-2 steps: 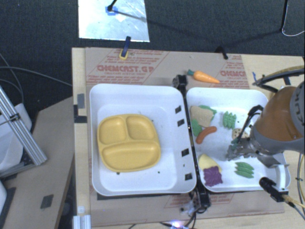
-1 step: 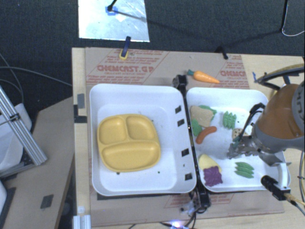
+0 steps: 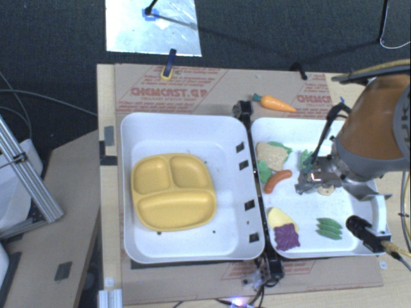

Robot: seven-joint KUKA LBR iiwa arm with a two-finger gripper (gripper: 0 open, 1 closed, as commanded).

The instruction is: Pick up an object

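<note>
The arm comes in from the right, grey body with that orange band, and the gripper (image 3: 313, 179) is down inside the right bin (image 3: 302, 128), low over the middle of it. From where I stand the fingers are a dark, glinting tangle; I cannot tell whether they are spread or closed, and I see nothing clearly caught between them.

Just to the gripper's left lies a small orange-red sausage (image 3: 277, 180), tilted, close beside the fingers but whether it touches them I can't make out. Above the sausage sits a pale sandwich with green leaf at its edge (image 3: 272, 154). There's a bit of green (image 3: 306, 158) peeking out right by the wrist, partly hidden.

Toward the near side of this bin: a yellow piece (image 3: 279, 217) with a purple bunch of grapes (image 3: 287, 237) touching it, and a green pea pod (image 3: 329, 228) off to the right, apart from both.

The left bin (image 3: 149, 128) holds a yellow divided plate (image 3: 172, 191). Outside the bins, a carrot (image 3: 274, 103) lies on the cardboard behind the right bin.
</note>
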